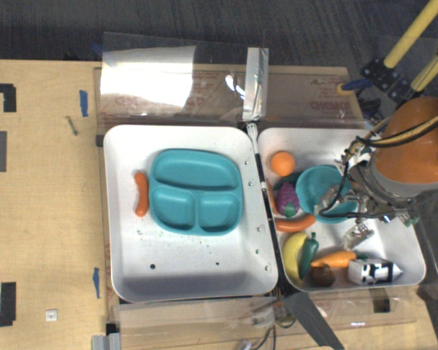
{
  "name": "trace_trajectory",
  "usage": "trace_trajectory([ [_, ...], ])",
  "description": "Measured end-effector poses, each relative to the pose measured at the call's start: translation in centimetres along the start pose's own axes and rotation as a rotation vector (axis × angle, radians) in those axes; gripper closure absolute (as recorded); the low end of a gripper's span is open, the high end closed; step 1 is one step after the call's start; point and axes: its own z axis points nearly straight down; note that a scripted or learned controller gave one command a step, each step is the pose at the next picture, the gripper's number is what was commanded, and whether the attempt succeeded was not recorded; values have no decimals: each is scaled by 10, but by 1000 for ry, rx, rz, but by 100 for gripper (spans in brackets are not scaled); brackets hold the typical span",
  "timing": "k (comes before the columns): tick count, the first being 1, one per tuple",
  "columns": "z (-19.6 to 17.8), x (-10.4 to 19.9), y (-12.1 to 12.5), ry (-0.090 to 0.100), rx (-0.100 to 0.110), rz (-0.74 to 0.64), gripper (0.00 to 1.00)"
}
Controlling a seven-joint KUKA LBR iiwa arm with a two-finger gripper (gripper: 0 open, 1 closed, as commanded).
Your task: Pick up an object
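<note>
Toys crowd the right bin [412, 257]: a black-and-white figure [374, 270], carrot [339, 258] and banana [295, 254] nearest, then the tool [358, 232] hanging over bare floor, its grip impossible to tell. Farther back sit a teal bowl [317, 184] and orange [282, 163].

Light is even and fairly bright, falling from overhead. Strong glare whitens the clear plastic sheet [150, 79] at eleven o'clock, and a smaller glint marks the upright clear divider [255, 82] at twelve. Shadows are soft and short under the teal tray [197, 189]. The arm's wrist [412, 148] at three o'clock looks slightly blurred; detail is coarse overall.
</note>
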Motion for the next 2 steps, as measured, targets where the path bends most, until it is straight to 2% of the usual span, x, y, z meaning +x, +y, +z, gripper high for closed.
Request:
trace_trajectory([
  [1, 4, 7, 13, -9, 7, 115, 0],
  [2, -1, 5, -39, 3, -3, -108, 0],
])
